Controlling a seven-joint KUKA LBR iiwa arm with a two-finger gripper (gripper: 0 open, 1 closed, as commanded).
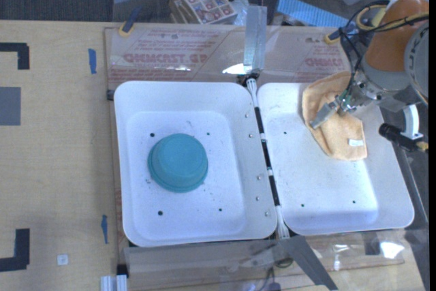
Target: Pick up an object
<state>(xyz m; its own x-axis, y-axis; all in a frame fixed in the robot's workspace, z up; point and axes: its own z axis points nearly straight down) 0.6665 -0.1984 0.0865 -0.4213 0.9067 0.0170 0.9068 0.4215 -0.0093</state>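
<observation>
Two white bins sit side by side. A blue bowl (178, 161) lies upside down in the left bin (129, 105). A tan cloth (340, 133) lies at the top of the right bin (327, 204). The gripper (324, 116) rests on the cloth. I cannot tell how its claw stands. The cloth looks soft, light and floppy. I think a bunched fold is the best place to pinch.

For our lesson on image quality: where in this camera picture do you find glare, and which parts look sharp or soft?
In the camera view, a bright glare patch sits on the clear plastic sheet behind the bins; the teal bowl in the left bin is evenly lit with a faint shadow; the tan cloth and gripper in the right bin look slightly soft.
</observation>
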